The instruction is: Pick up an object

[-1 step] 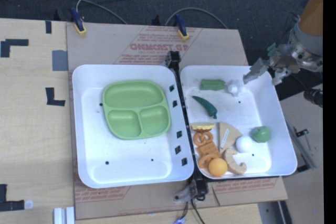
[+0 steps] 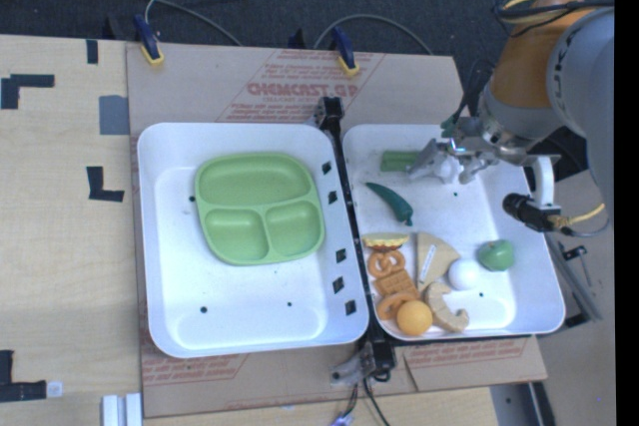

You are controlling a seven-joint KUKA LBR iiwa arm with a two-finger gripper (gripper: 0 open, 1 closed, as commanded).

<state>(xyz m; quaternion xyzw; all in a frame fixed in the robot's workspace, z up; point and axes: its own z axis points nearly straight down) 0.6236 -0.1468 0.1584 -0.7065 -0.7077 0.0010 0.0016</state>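
The approach step is judged in hand. The gripper [image 2: 446, 158] is positioned low in the right bin [image 2: 519, 319], beside a green block [image 2: 399, 160]. Finger state cannot be told. Next, alignment over the block is required.

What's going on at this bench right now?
A grey robot arm with an orange band reaches in from the right, its gripper low over the far end of the right bin, next to a green block. Nothing visibly sits between its fingers. Further along that bin lie a green pepper, pretzels, an orange, a white egg and a green ball. The left bin holds a green divided plate.
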